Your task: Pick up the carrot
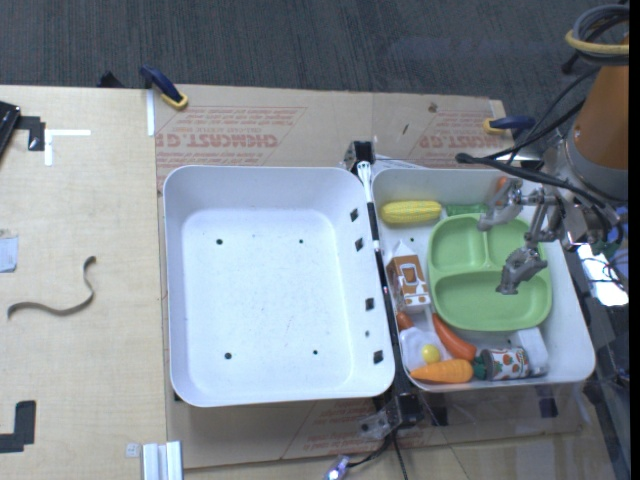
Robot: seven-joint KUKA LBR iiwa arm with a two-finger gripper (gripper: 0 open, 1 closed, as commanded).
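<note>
The carrot (pixel 443 372) lies on its side in the right bin (pixel 572 313), at that bin's near edge toward its left corner, its thick end pointing right. Just right of it stands a small can (pixel 506 363) with a mixed printed label whose words are too small to read. Above the carrot, a fried egg toy (pixel 424 349) sits with its yellow yolk up, and a red-orange sausage-like piece (pixel 455 338) slants between the egg and the green plate; part of it is tucked under the plate's rim. Further up along the bin's left wall lies a small brown and white carton (pixel 407 279), and at the far left corner an ear of yellow corn (pixel 411 211).

The green divided plate (pixel 475 303) takes up the middle of the right bin. The gripper (pixel 510 248) hangs over this plate, well apart from the carrot, its two grey fingers (pixel 521 268) spread wide with nothing between them. The arm (pixel 606 118) above it is cut off by the frame's right edge, and cables partly cover the wrist.

The left bin (pixel 170 268) touches the right one along a clipped seam.
</note>
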